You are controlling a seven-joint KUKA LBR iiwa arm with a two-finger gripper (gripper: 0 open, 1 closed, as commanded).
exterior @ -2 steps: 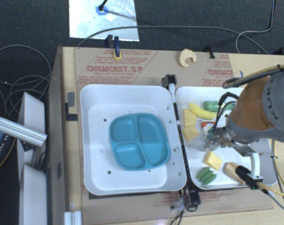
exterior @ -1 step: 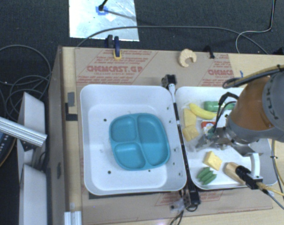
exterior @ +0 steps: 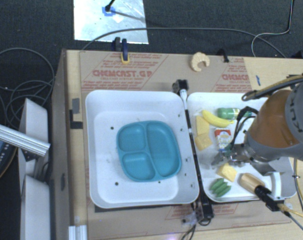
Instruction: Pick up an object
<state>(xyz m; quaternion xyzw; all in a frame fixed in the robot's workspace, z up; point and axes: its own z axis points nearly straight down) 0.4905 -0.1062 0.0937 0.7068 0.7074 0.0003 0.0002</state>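
Tool, finger state indeterminate, low in the right bin; yellow block lies just toward the bin's near edge.

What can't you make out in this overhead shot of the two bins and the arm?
- End effector: too small and blurred in the camera view to tell open from shut, or whether it touches anything.
- Right bin: its right part is covered by the arm, hiding whatever lies underneath.
- Green bottle: partly covered by the arm's cable; label unreadable.
- Small packet beside the banana: print too small to read.
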